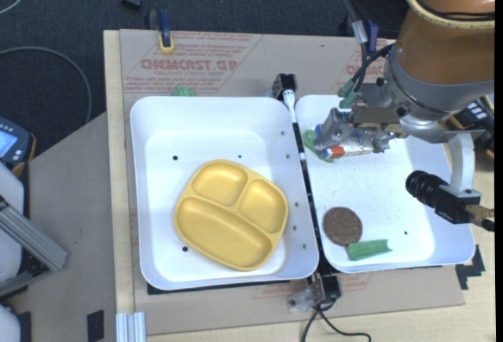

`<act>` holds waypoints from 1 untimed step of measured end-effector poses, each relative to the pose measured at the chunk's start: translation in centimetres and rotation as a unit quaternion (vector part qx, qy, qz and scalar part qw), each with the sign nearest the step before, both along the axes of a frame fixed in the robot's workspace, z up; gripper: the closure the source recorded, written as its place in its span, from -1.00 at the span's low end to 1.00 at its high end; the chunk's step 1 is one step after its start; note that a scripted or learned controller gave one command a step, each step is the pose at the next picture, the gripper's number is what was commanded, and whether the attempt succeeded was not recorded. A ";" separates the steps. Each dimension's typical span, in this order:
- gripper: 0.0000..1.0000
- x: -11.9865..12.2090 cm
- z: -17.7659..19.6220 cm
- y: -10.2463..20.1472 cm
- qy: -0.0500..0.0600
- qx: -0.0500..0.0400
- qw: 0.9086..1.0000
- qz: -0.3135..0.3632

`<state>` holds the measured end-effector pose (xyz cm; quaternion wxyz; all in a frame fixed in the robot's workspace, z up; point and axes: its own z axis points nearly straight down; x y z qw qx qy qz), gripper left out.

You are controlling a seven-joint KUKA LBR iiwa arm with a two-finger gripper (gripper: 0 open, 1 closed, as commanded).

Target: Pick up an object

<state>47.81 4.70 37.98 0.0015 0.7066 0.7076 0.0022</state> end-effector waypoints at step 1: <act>1.00 0.1 -1.7 3.1 0.005 0.000 1.000 0.001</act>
